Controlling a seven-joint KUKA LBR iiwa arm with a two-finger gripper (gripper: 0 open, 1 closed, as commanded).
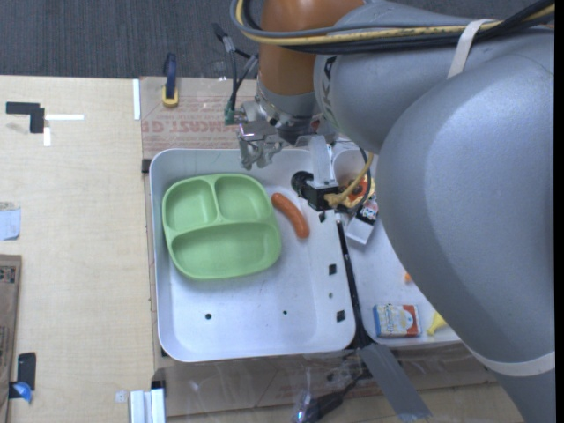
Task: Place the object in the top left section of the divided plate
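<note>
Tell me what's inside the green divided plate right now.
All three sections of the green divided plate look bare. The orange sausage lies outside it in the white bin, right of its rim. Nothing covers the plate.

the pale wooden bench [70,236] carries two shallow white bins side by side. the left bin [238,324] holds a green divided plate [220,226] and an orange sausage [291,214] just right of it. the right bin [388,280] holds a small carton [395,319].
</note>
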